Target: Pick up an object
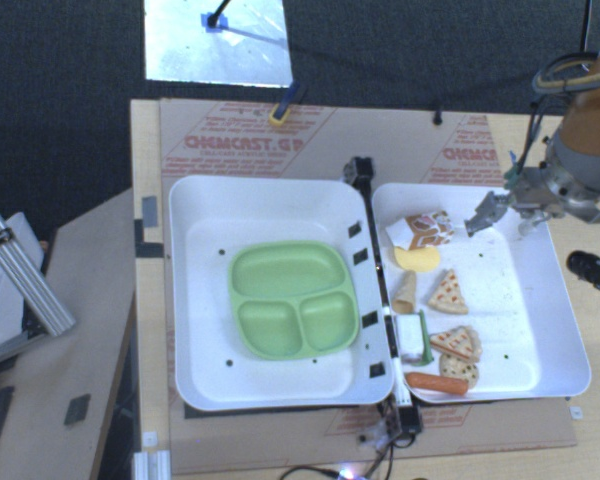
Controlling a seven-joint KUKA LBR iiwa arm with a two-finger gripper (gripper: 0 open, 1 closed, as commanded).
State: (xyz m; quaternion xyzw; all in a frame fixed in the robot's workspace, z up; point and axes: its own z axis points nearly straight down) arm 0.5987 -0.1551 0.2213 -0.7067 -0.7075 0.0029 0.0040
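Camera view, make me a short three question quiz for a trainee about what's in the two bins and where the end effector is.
1. True or false: the green divided tray lies in the right bin.
2. Which item lies nearest the front edge of the right bin? A) orange carrot B) yellow disc C) pizza slice
3. Fill in: the end effector hovers over the ____ bin, near its back edge.

Key: 1. False, it lies in the left bin. 2. A. 3. right.
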